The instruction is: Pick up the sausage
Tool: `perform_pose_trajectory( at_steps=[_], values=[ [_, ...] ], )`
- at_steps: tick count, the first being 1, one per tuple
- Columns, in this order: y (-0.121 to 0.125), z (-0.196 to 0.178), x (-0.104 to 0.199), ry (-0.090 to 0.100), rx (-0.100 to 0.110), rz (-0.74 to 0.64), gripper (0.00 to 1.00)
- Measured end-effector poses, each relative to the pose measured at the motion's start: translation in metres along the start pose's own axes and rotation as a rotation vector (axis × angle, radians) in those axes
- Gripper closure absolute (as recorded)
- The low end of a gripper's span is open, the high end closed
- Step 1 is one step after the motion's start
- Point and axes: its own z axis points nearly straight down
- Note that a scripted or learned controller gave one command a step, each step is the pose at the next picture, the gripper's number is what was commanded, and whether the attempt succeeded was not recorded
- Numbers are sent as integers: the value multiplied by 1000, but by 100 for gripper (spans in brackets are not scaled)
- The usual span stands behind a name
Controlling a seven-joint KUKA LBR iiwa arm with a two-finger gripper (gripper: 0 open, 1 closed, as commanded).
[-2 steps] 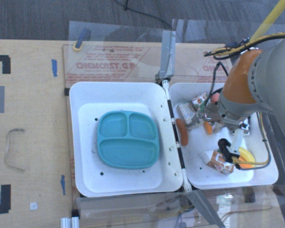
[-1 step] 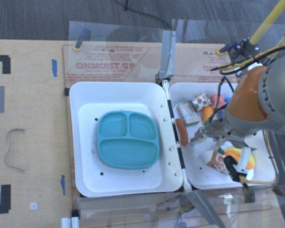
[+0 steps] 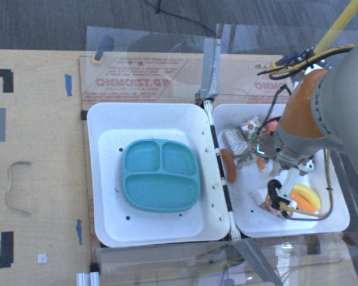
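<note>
Sausage [image 3: 229, 164] lies along the right bin's [image 3: 249, 217] left wall, gripper [image 3: 255, 154] just beside it, open or closed unclear.

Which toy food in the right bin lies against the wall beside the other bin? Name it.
The reddish-brown sausage, lying along that wall; the yellow banana sits toward the opposite side.

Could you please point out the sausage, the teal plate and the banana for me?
sausage [image 3: 229, 165]: camera view, middle of its length.
plate [image 3: 161, 193]: camera view, bare floor of its large compartment.
banana [image 3: 305, 193]: camera view, middle of its yellow body.
</note>
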Motion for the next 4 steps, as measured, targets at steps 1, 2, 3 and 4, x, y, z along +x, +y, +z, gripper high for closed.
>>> perform_pose_trajectory(
  at_steps=[1, 2, 3, 4],
  values=[
    [-36, -1, -18, 6, -4, 130, 0],
    [-34, -9, -19, 4, -4, 131, 100],
    [-34, -9, -19, 4, -3, 131, 0],
    [24, 1, -6, -2, 1, 460, 0]
  ],
)
